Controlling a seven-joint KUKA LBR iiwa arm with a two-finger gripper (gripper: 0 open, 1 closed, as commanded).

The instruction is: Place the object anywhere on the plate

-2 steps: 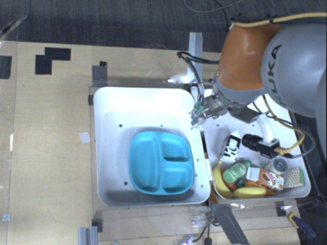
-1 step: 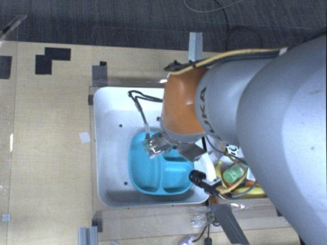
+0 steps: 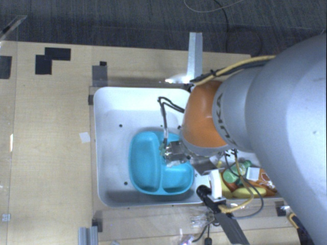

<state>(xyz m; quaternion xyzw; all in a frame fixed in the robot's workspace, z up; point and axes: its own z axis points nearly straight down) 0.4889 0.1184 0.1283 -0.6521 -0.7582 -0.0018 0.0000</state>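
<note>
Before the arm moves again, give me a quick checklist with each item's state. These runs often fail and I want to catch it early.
1. Plate inside the left bin: ok, the blue plate lies flat on the bin floor.
2. Gripper over the plate: ok, it sits above the plate's right part.
3. Object held by the gripper: cannot tell, the wrist hides it.
4. Object already resting on the plate: cannot tell, none is visible on its exposed part.
5. Right bin's clutter clear of the plate: ok, it lies apart, beneath the arm.
</note>
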